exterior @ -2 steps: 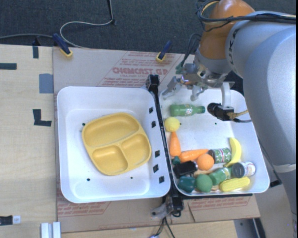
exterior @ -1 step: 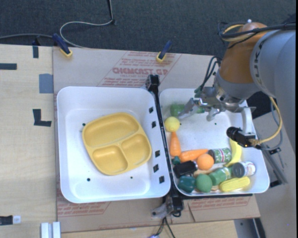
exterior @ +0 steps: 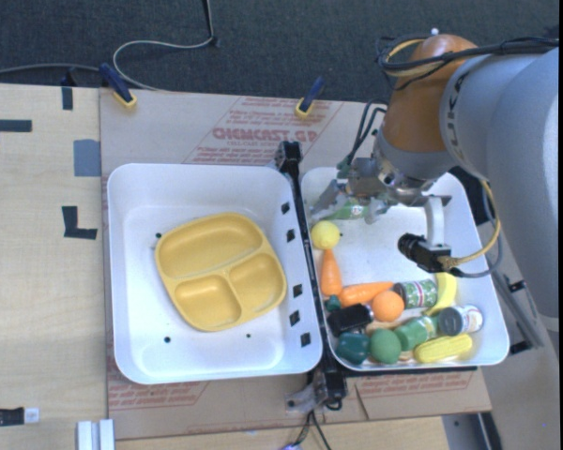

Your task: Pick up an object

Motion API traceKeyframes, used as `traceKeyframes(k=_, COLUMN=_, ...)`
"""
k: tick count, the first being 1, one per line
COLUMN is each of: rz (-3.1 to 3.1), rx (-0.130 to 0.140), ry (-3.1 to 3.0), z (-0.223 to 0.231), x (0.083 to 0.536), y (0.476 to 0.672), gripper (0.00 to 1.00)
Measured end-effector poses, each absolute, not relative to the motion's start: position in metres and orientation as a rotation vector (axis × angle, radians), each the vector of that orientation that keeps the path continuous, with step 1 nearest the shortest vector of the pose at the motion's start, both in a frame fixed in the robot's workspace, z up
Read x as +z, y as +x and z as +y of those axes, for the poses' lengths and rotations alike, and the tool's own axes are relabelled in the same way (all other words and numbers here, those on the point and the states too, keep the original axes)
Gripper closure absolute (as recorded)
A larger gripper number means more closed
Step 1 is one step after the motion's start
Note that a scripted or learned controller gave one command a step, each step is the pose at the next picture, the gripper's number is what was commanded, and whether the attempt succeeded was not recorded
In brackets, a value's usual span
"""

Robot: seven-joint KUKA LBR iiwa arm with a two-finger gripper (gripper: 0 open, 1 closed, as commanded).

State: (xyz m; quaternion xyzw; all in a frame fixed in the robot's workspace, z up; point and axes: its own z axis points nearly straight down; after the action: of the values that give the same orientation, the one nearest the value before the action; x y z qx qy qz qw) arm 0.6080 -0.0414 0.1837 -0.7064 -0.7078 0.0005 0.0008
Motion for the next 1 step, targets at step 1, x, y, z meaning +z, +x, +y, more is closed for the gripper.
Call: traceKeyframes(k=1, rz=-2.220, rx=0.005, ry=-2.221, z=-0.0983, x=0.1344, y=0.6590, gripper=0.00)
